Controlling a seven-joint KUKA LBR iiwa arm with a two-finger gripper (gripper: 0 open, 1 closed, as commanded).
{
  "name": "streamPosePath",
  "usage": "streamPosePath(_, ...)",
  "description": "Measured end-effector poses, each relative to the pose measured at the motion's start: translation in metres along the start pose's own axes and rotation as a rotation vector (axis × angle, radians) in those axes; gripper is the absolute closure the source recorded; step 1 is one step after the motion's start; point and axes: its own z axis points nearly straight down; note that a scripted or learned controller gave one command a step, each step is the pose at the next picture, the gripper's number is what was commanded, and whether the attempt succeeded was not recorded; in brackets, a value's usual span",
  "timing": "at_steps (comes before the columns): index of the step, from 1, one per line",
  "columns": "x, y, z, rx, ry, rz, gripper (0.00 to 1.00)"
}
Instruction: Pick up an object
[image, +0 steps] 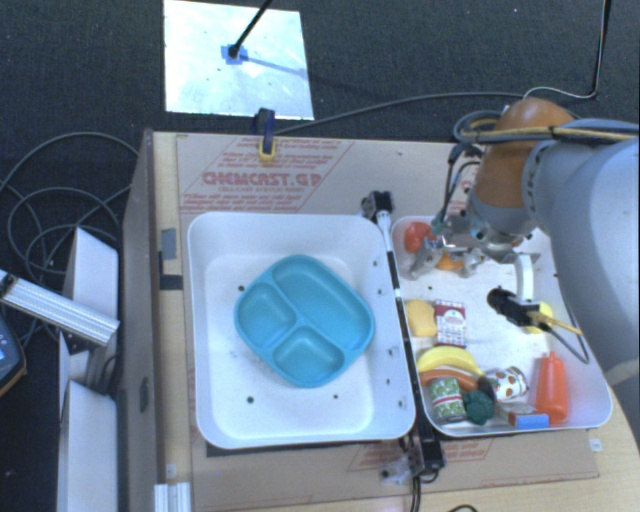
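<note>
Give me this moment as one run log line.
arm: over right bin far end | gripper: low beside red ball | grasp: none visible | left bin: blue divided plate

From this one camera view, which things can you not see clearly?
- Gripper: its finger state, hidden by the wrist.
- Orange object: partly covered by the gripper, identity unclear.
- Small items at the right bin's near end: crowded, too small to name.

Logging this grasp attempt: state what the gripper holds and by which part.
Cannot be told: the gripper is low in the right white bin among small red and orange objects, its grip hidden.
</note>
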Motion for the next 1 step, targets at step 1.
streamPosePath(1, 0.0018, -0.0005, -0.0106, 0.005, 0.004, -0.004, 1.00)
